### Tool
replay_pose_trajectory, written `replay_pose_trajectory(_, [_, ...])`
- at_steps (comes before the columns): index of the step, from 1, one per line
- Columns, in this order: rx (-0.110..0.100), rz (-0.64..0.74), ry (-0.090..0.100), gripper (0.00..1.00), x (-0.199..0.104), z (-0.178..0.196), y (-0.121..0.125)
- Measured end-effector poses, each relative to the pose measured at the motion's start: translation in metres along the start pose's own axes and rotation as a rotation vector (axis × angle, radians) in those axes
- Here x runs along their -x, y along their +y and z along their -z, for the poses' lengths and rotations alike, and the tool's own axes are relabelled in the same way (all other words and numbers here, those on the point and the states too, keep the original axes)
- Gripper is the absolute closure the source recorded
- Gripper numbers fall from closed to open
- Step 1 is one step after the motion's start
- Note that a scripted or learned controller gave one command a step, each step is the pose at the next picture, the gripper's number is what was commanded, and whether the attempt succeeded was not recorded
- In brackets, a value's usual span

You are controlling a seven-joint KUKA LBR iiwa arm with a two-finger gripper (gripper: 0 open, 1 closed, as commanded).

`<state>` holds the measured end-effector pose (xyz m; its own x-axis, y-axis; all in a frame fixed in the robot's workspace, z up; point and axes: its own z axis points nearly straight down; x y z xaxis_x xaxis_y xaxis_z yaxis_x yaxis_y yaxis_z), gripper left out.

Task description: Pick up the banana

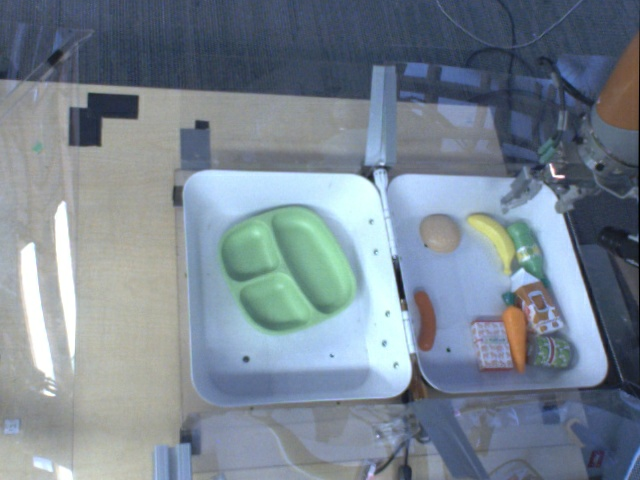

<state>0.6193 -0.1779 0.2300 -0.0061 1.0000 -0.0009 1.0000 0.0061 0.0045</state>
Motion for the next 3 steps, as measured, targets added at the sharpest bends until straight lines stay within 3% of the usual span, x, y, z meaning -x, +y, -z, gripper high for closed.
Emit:
replay_pose_trajectory(1, [0.003, 0.155, -0.001, 0.00, 0.025, -0.133, 0.026])
replay_pose_trajectory(2, [0.012, 0.160, -0.004, 1.00, 0.023, -0.120, 0.029])
replay_pose_trajectory(3, [0.004, 0.027, -0.001, 1.00, -0.018, -0.028, 0.051])
